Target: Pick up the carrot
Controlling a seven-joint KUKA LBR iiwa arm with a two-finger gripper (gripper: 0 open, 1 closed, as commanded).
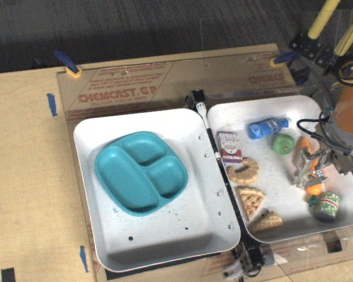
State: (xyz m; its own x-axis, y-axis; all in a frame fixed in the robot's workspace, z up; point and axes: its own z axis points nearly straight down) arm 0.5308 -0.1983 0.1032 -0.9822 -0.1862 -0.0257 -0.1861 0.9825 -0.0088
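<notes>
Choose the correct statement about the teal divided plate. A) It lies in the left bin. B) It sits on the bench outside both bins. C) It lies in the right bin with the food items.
A: the teal divided plate rests inside the left bin, apart from the right bin.

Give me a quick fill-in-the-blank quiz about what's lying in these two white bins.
1. The teal divided plate lies in the ____ bin.
2. The blue plastic bottle lies in the ____ bin.
3. The small round ball beside the bottle is coloured ____.
4. The plate has ____ compartments.

Missing words: left; right; green; three
</notes>
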